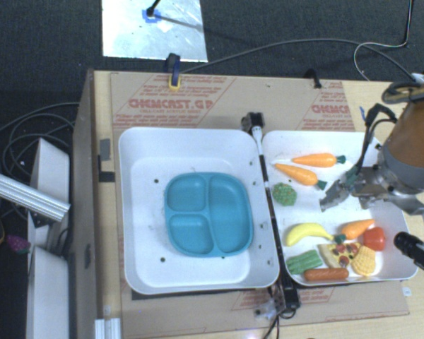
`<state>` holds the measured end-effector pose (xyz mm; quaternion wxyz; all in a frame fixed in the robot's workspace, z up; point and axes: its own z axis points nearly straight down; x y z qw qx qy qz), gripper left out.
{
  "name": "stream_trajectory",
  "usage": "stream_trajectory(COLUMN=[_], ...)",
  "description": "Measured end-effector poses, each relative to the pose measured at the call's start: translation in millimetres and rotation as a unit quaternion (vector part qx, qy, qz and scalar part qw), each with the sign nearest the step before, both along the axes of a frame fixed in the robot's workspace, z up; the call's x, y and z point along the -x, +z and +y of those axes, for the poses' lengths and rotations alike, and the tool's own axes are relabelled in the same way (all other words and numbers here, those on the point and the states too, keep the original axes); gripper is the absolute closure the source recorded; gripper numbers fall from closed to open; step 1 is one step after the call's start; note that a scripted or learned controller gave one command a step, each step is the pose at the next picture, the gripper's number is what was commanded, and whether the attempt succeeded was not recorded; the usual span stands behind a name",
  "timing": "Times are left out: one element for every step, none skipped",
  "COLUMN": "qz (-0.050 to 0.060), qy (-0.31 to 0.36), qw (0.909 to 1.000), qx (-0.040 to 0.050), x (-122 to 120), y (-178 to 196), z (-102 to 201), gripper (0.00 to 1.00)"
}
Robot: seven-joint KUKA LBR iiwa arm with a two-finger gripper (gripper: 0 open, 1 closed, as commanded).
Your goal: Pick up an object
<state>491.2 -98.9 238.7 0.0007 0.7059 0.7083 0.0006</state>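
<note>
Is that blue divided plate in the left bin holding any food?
Empty. All three compartments of the blue plate show bare blue; the toy food lies in the right bin.

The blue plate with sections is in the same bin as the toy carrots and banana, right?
Not quite. The camera view shows the blue sectioned plastic plate alone in the left white bin. The two orange toy carrots and the yellow toy banana lie in the right white bin.

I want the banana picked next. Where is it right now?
In the camera view the banana lies in the right-hand bin, near its left wall, below the green broccoli and just above the green pea pod.
</note>
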Motion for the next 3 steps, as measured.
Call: stream_trajectory(qz=[0.002, 0.001, 0.003], qy=[-0.001, 0.0, 0.0], qw=[1.0, 1.0, 1.0], qx=[-0.0001, -0.0002, -0.0003], x=[-60, -123, -158], y=[-90, -155, -154], z=[-44, -12, 0], gripper=[0.0, 0.0, 0.0])
